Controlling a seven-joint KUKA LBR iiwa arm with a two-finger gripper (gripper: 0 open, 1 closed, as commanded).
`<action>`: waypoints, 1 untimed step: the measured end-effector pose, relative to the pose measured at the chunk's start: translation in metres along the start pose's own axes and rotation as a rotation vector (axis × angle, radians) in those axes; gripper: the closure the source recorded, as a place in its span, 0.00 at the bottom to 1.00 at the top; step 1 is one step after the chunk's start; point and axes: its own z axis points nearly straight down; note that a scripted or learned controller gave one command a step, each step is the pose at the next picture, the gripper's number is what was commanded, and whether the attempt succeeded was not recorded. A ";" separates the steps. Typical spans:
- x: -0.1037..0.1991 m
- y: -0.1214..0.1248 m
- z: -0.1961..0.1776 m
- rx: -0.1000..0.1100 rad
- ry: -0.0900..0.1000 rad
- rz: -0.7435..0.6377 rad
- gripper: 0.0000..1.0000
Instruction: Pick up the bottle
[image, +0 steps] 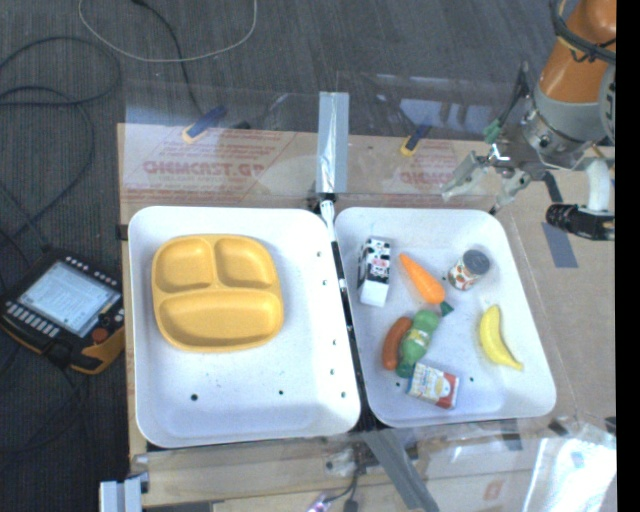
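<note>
The gripper hangs with fingers spread and nothing between them, beyond the far edge of the right bin. The green bottle lies in that bin's middle, touching a hot dog, near a carrot.

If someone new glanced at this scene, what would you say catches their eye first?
Probably the big yellow divided plate, alone in the left bin. Next, the colourful clutter in the right bin: a green bottle in the middle, with a carrot and a banana nearby. The claw hangs beyond that bin's far edge, holding nothing.
</note>
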 end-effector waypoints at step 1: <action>0.031 -0.069 0.139 0.002 0.000 0.107 0.00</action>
